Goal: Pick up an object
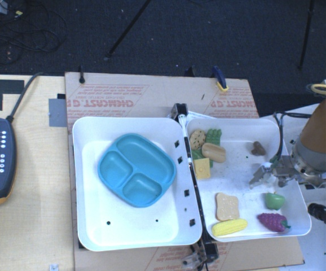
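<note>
Toys lie scattered in the right bin point(298, 230), spaced well enough that most could be taken singly: a cluster at its 11 o'clock corner of cookie point(196, 139), green piece point(213, 135), bread roll point(214, 152) and cheese point(201, 168), touching or nearly so; a small brown lump point(258, 148) alone near 1 o'clock; toast point(227, 206) and corn point(229, 227) close together near 7 o'clock; grapes point(273, 222) near 5 o'clock; and a green pepper point(274, 200) at about 4 o'clock. The hand point(263, 176) hangs over the bin's 3 o'clock side, reaching in from the right, with its fingers point(256, 178) pointing toward the bin's middle; they appear spread, with nothing between them. It sits just above the pepper in the view, so that seems the likeliest target, though the brown lump is also near. The left bin point(87, 151) holds only a blue divided tray point(136, 169), set at a slant near its centre, probably as a drop-off place. Both bins rest on cardboard point(123, 97) on the desk point(33, 219). Nothing is lifted yet, so the pick is still to do.
</note>
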Tool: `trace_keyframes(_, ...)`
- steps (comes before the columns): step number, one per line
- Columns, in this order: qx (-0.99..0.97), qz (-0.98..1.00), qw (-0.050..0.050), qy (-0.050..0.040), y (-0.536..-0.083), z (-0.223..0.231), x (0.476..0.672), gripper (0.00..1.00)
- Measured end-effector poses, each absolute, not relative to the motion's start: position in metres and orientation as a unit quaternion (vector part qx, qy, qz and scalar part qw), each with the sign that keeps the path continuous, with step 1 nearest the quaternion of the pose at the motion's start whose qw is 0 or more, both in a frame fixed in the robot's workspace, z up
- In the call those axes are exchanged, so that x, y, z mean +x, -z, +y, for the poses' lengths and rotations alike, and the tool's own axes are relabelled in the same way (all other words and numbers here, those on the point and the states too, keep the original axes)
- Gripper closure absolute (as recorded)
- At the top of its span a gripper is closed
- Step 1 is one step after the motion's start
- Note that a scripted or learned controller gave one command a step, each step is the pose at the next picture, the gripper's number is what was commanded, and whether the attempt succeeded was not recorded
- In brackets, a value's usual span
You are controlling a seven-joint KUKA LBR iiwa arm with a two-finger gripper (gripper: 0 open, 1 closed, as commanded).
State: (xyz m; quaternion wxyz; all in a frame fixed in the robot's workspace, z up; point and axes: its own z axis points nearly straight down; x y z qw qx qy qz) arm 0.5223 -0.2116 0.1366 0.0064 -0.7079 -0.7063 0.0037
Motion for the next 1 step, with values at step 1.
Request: trace_keyframes(1, -0.707, -0.707, 0.004, -0.0015, -0.0982, -0.2106, 0.4994, 0.00)
